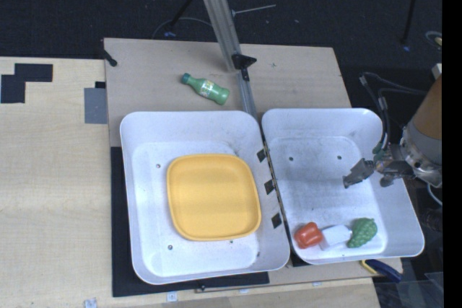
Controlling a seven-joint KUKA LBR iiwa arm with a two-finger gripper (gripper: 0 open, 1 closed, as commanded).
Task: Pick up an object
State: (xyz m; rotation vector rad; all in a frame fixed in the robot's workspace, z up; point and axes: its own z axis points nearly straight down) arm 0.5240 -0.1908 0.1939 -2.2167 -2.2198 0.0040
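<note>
Gripper (369, 177) fingers are seen spread apart, nothing held, above the right bin (317, 133); a pepper (309, 234) and broccoli (362, 232) are seen below.

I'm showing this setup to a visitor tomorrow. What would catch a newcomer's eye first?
Most striking is the yellow plate lying flat in the left bin. Next come the red pepper and green broccoli flanking a white object at the right bin's near edge. A green bottle lies on the bench behind the bins.
</note>
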